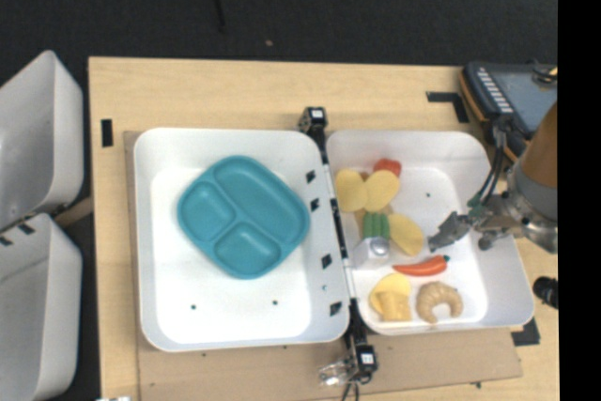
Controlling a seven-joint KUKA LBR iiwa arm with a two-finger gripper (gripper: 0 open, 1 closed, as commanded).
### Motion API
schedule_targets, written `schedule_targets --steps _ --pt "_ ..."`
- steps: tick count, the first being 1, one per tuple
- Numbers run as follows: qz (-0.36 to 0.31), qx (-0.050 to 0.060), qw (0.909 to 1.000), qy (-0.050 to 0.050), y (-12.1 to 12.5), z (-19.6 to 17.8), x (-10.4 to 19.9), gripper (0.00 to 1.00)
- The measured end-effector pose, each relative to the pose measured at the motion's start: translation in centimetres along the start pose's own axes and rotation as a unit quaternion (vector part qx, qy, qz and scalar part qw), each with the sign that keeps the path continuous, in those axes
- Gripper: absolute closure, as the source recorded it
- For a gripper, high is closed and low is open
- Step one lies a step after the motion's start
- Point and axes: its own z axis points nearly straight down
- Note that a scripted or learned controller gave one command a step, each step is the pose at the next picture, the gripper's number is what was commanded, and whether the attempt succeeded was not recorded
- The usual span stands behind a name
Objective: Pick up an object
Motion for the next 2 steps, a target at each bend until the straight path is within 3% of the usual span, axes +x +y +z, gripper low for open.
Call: schedule_targets --steps 1,2 --pt "-0.002 -0.006 1.0000 -0.001 0.3 -0.6 0.1 0.00" --pt "-0.001 -0.004 1.0000 -0.001 0.8 5.6 -0.2 0.00"
